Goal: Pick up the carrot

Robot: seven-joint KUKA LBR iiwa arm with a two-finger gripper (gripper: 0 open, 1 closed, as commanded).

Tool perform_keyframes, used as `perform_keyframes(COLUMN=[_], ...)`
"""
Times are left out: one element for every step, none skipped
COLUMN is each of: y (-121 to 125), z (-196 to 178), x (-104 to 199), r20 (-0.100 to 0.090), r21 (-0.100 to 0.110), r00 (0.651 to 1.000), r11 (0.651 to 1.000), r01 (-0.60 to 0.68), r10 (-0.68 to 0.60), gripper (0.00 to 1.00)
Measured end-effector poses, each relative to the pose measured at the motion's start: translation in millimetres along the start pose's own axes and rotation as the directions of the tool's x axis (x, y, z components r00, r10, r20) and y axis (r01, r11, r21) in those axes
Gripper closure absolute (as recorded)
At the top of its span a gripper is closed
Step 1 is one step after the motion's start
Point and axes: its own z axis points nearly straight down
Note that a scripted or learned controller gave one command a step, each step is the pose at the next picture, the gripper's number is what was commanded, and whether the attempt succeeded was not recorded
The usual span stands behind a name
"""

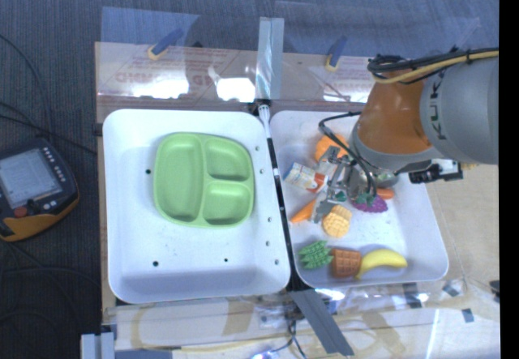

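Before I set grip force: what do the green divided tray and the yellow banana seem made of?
The green divided tray looks like moulded matte plastic: uniform colour, soft rounded compartments. The yellow banana seems a glossy plastic toy, smooth and evenly coloured, though foam is possible.

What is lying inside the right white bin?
The right bin holds a banana, corn, a carrot, purple grapes and other toys. The arm covers the items under it.
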Motion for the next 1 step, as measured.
perform_keyframes(y=[-11.6], z=[-0.4], x=[11.0], r20=[0.002], r21=[0.000], r00=[0.999], r11=[0.999], r01=[-0.036], r10=[0.036], gripper=[0.00])
